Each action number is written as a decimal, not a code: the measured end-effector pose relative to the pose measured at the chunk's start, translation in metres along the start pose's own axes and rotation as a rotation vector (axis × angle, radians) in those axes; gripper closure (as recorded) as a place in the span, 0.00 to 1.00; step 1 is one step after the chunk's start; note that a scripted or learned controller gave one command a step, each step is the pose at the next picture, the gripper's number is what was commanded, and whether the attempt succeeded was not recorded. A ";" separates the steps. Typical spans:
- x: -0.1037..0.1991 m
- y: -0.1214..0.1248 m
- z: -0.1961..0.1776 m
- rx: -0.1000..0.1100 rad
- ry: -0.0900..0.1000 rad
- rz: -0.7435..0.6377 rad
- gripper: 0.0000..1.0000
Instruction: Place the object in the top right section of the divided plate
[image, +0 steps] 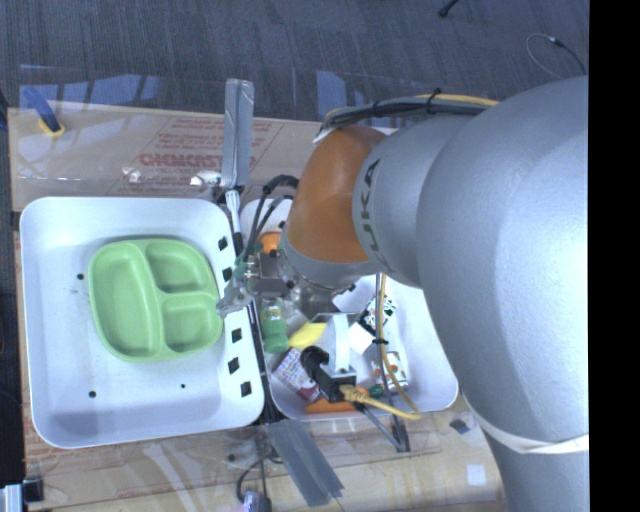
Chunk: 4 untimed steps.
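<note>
- Left bin: holds green divided plate, roughly centred, bare floor all round.
- Top right section: vacant. Plate section nearest bin divider.
- Gripper: low over divider between bins, just beside plate's right rim. Target lies short way left, slightly up-frame. Open or closed: cannot tell.
- Right bin: cluttered. Green item and yellow item lie under wrist. Which one is task object: cannot tell.
- Arm: overhangs right bin.

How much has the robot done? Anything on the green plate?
Nothing looks done: the green plate holds nothing. The arm bends over things in the right bin; I cannot tell if it grips one. Left: pick one and fill the top right section.
</note>
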<state>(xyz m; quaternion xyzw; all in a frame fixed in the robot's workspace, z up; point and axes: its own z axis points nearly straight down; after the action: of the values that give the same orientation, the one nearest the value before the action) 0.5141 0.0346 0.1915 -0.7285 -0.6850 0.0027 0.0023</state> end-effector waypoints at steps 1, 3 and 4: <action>0.001 0.000 -0.008 0.005 0.000 -0.006 1.00; -0.032 0.020 -0.010 -0.002 0.001 -0.110 1.00; -0.097 0.028 0.001 0.000 0.001 -0.164 1.00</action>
<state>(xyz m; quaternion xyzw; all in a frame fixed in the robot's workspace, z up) 0.5365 -0.0635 0.1900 -0.6698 -0.7425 0.0021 0.0028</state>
